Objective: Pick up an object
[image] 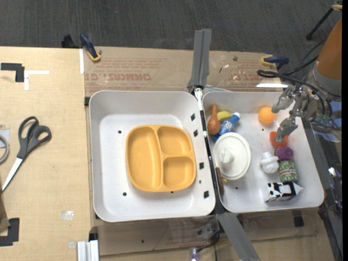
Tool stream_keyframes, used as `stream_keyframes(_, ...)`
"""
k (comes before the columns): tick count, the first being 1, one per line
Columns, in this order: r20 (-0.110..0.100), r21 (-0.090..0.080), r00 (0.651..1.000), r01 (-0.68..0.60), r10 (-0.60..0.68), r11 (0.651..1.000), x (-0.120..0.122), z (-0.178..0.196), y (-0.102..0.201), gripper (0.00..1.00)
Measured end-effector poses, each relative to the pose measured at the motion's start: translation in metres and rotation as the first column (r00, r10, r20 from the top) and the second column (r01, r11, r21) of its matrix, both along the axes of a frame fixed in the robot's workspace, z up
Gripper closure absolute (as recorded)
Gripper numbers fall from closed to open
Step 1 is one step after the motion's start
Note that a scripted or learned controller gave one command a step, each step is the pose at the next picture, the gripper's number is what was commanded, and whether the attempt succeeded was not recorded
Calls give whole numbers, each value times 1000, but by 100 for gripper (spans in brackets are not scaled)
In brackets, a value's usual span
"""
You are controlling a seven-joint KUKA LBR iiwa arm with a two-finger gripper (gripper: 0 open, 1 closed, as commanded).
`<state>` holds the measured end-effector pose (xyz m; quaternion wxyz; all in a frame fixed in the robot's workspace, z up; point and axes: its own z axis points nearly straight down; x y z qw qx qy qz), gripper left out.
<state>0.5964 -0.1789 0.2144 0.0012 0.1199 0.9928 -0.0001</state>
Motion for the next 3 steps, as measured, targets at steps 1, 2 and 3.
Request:
stream_keyframes(1,3,-1,999,49,-49,999,2,-121,-30,0)
stream_keyframes(2,6,0,986,169,-169,986,42,-120,-9,0)
stream_keyframes(3,13,-2,986,166,-166,986,44,-108,-9,100)
